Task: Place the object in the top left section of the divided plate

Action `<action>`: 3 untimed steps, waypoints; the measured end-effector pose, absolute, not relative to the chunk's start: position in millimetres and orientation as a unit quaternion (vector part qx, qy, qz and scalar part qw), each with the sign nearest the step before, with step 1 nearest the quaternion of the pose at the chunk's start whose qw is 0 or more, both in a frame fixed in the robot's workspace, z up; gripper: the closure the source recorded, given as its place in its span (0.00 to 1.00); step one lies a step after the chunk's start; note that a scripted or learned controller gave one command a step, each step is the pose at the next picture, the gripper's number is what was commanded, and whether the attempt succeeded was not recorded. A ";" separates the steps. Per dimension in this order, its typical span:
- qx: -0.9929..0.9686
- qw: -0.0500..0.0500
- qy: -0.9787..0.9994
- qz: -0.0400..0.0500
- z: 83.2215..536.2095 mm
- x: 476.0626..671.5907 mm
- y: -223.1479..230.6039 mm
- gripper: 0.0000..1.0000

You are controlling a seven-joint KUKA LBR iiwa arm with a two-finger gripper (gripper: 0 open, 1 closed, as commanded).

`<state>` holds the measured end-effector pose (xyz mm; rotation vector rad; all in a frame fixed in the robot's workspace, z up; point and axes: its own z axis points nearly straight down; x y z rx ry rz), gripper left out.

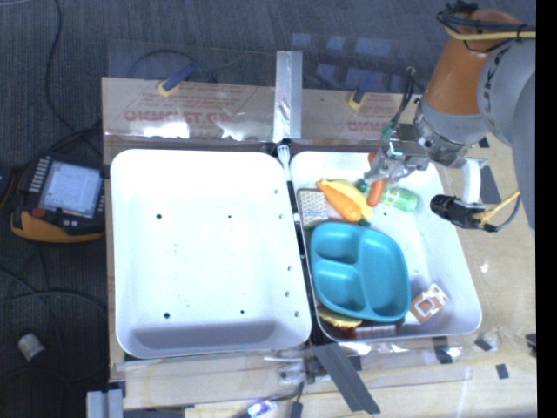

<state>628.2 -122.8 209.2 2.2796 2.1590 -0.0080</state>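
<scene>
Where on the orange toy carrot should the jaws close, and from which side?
Probably across the middle of the orange toy carrot, coming straight down. It lies flat and slanted in the right-hand white bin, its body narrow enough to span there. The blue divided plate crowds its lower end, and a yellow piece lies against its upper side.

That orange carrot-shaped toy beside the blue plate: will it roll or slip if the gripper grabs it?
The carrot looks rounded and tapered, so it may roll or squirt out. It seems to lean on neighbouring items, so it could shift. Probably light plastic.
</scene>
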 end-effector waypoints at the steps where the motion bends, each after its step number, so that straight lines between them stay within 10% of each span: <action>1: 0.671 -0.002 0.742 -0.001 182.5 549.5 -66.6 1.00; 2: 0.693 0.018 0.720 0.013 120.1 523.3 -90.5 1.00; 3: 0.692 0.016 0.722 0.013 119.3 523.1 -87.8 0.00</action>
